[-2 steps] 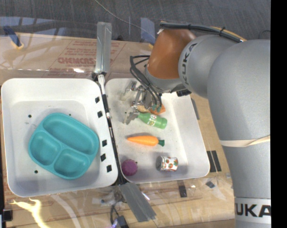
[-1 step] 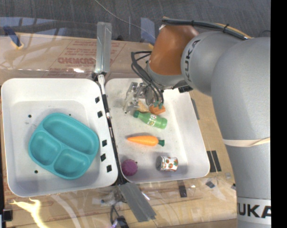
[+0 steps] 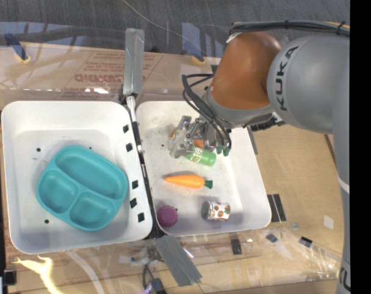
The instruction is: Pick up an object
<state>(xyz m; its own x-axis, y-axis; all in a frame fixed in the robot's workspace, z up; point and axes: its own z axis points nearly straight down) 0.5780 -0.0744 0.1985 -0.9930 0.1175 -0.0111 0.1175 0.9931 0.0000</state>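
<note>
In the right bin (image 3: 249, 185) my gripper (image 3: 186, 141) is down near the bin floor, at the upper middle. A green bottle (image 3: 202, 158) lies just beside and under it, touching or nearly touching the fingers. Below it an orange carrot (image 3: 184, 180) lies on its side. A purple plum-like fruit (image 3: 167, 215) sits at the front left of this bin, and a small printed can (image 3: 216, 211) lies at the front right. The grey arm with its orange band (image 3: 243, 72) reaches in from the upper right.
The left bin (image 3: 26, 121) holds a teal divided plate (image 3: 81, 187). A grey divider bar (image 3: 133, 60) stands between the bins at the back. Brown cardboard (image 3: 295, 164) lies to the right of the bins.
</note>
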